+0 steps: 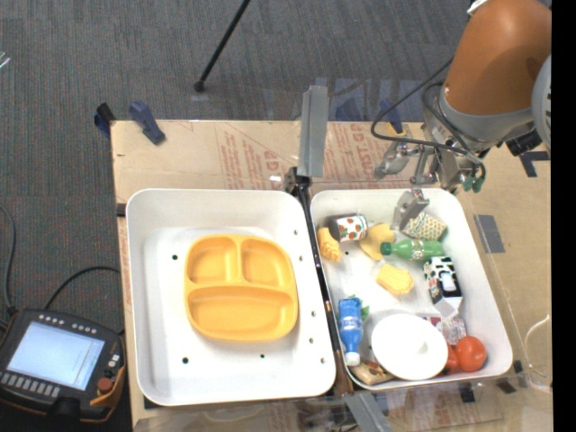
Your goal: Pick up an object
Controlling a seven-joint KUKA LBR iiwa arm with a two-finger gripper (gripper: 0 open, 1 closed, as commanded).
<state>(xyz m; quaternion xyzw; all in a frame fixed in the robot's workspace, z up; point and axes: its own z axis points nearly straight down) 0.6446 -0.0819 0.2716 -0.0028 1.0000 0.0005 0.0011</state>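
Note:
My gripper (411, 211) hangs over the back of the right bin (493, 306), just above a green bottle (414, 249) and beside a netted yellow item (426, 226). I see nothing held in it. The bin also holds a small printed can (351, 228), a corn-like yellow piece (328, 244), a yellow wedge (394, 280), a black-and-white carton (443, 279), a blue bottle (349, 327), a white round plate (409, 346) and a red tomato (469, 354). The arm's orange band (497, 52) is at the top right.
The left bin (148, 331) holds a yellow divided plate (241, 286). A grey upright post (313, 138) stands behind the seam between the bins. A teach pendant (58, 358) lies on the floor at lower left.

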